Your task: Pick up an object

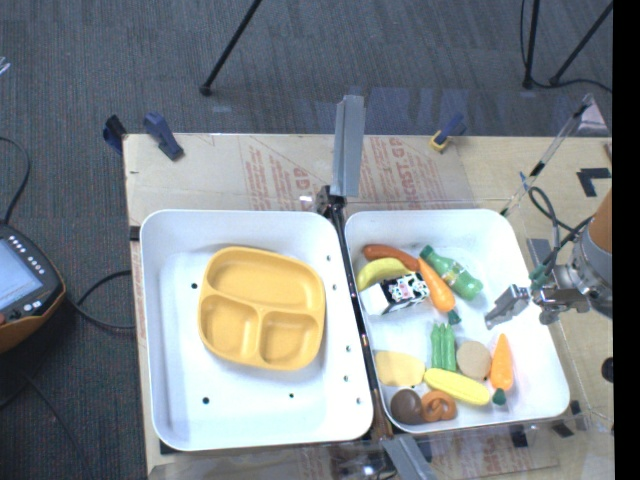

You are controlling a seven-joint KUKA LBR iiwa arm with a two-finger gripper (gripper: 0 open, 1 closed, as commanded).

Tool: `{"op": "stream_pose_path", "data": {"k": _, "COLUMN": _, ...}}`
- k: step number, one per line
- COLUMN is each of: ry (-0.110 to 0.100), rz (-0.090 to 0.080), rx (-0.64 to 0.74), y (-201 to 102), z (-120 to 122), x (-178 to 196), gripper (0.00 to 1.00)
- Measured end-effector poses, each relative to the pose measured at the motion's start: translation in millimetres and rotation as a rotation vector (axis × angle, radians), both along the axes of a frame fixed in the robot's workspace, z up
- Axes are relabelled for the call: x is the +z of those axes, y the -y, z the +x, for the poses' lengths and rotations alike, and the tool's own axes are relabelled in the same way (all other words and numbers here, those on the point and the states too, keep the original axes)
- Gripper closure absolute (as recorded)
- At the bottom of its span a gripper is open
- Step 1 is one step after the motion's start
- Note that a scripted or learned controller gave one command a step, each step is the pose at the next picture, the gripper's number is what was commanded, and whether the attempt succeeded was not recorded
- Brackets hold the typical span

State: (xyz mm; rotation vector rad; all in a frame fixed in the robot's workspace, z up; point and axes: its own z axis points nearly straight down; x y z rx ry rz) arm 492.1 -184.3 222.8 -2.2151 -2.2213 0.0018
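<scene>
The right bin [500, 230] holds several toy foods. A brown sausage [392, 255] and a yellow banana [378, 272] lie at its back left, beside a cow-patterned carton [400, 292], an orange carrot [436, 281] and a green bottle [456, 274]. Nearer the front lie green beans [443, 346], a tan round piece [473, 359], a second carrot [501, 362], a long yellow piece [457, 385], a pale yellow piece [399, 368], a brown ball [406, 405] and a pretzel [438, 406]. My gripper [530, 308] hangs over the bin's right side, just behind the second carrot, open with nothing between its fingers.
The left bin [170, 268] carries a yellow divided plate [263, 308]. A grey upright post [348, 153] stands behind the seam between the bins. Cables [545, 208] run near the arm at the right. A tablet [20, 273] sits off the bench at far left.
</scene>
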Motion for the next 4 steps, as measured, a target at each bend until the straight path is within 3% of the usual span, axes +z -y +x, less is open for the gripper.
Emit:
{"op": "stream_pose_path", "data": {"k": 1, "ry": -0.010, "rz": 0.002, "rx": -0.167, "y": 27, "z": -11, "x": -112, "gripper": 0.00}}
{"op": "stream_pose_path", "data": {"k": 2, "ry": -0.002, "rz": 0.001, "rx": -0.102, "y": 3, "z": -3, "x": -137, "gripper": 0.00}}
{"op": "stream_pose_path", "data": {"k": 3, "ry": -0.003, "rz": 0.002, "rx": -0.108, "y": 4, "z": -3, "x": -127, "gripper": 1.00}}
{"op": "stream_pose_path", "data": {"k": 4, "ry": 0.011, "rz": -0.001, "rx": -0.153, "y": -53, "z": 14, "x": -10, "gripper": 1.00}}
